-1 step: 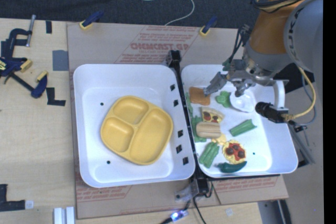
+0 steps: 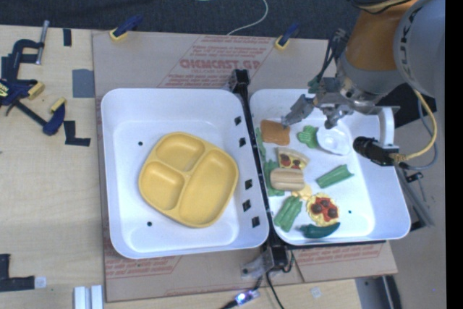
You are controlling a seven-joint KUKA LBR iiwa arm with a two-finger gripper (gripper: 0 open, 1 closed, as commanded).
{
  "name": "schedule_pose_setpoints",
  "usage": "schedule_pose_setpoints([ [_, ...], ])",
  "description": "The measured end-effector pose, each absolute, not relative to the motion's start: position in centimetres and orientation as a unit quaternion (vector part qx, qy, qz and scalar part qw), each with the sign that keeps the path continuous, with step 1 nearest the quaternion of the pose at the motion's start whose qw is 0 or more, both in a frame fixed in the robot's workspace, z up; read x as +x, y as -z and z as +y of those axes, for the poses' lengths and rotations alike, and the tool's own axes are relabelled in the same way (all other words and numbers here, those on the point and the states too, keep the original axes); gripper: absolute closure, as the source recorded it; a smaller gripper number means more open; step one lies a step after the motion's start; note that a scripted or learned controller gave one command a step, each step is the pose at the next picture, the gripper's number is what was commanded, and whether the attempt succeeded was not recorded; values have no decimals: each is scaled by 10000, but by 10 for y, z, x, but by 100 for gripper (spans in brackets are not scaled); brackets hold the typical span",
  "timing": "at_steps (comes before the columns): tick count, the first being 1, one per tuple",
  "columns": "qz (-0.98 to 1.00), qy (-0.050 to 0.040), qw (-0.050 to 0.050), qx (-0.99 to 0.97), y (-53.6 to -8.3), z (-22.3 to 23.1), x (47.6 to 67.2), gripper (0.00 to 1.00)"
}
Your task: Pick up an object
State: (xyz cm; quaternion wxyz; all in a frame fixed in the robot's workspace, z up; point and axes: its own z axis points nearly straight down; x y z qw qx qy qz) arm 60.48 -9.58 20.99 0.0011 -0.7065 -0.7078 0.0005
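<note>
1. Camera view, item one: the gripper (image 2: 318,111) hangs over the far part of the right bin (image 2: 391,217), fingers spread, nothing between them.
2. Nearest candidate: a brown bread slice (image 2: 275,132), flat, just beside the divider and below the left finger (image 2: 296,112).
3. We judge the step to be lining up and coming down; we would centre over the slice and keep off the green piece (image 2: 309,135) beside it.
4. Long axis: roughly square, none clear to us.
5. Left bin (image 2: 116,155): one yellow tray (image 2: 188,178).
</note>
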Motion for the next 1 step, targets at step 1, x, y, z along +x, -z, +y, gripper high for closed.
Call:
schedule_pose_setpoints([
  [1,-7074,-22,16,-7068,-161,-103,600,0],
])
